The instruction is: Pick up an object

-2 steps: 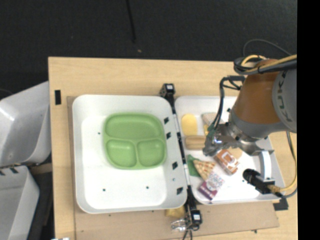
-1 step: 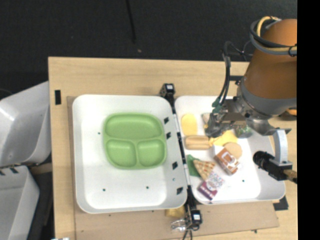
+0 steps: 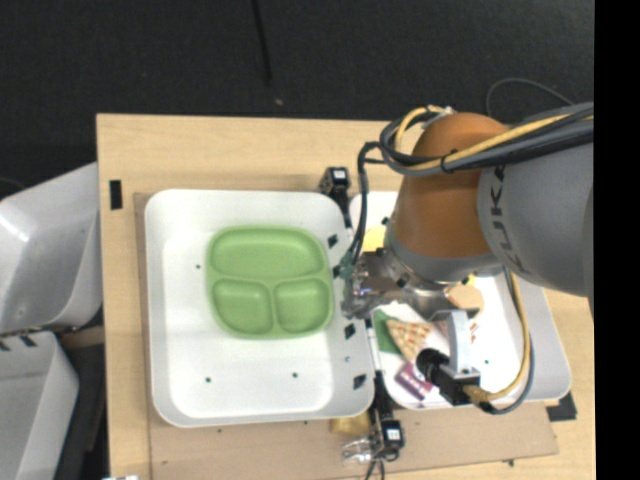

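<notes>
My gripper (image 3: pixel 358 296) hangs low over the left side of the right bin (image 3: pixel 540 318), close to the wall between the two bins, and the orange wrist band hides most of it. Just beside it in the right bin lie a tan triangular piece with red dots (image 3: pixel 405 336), a green item (image 3: pixel 384 330), a purple packet (image 3: pixel 412 379), a tan rounded object (image 3: pixel 466 295) and a yellow thing (image 3: pixel 375 238). I see nothing clearly held between its fingers.
The left bin (image 3: pixel 180 368) holds a green divided plate (image 3: pixel 270 280) in its middle. The arm covers much of the right bin. Bare wooden bench (image 3: pixel 200 148) runs around both bins.
</notes>
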### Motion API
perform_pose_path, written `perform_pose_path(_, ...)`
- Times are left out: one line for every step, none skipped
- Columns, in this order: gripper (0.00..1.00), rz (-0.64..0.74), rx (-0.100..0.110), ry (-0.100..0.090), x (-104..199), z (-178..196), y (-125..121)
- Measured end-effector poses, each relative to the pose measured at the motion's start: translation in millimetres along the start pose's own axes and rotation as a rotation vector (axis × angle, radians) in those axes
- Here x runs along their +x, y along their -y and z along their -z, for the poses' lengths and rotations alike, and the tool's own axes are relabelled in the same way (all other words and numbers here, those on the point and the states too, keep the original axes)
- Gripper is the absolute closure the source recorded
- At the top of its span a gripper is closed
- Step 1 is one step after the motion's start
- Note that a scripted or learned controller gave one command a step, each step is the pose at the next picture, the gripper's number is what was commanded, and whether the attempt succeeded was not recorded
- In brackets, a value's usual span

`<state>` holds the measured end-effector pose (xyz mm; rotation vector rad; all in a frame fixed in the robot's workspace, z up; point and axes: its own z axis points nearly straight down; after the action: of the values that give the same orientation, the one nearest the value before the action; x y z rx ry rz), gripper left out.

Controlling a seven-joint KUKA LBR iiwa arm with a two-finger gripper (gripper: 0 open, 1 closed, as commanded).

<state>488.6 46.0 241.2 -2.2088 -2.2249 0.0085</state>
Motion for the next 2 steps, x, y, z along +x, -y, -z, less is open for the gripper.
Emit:
perform_pose_path(1.00,0.003,-0.026,-0.005,54,158,-2)
perform_pose_path(1.00,-0.004,-0.012,0.000,53,190,-1)
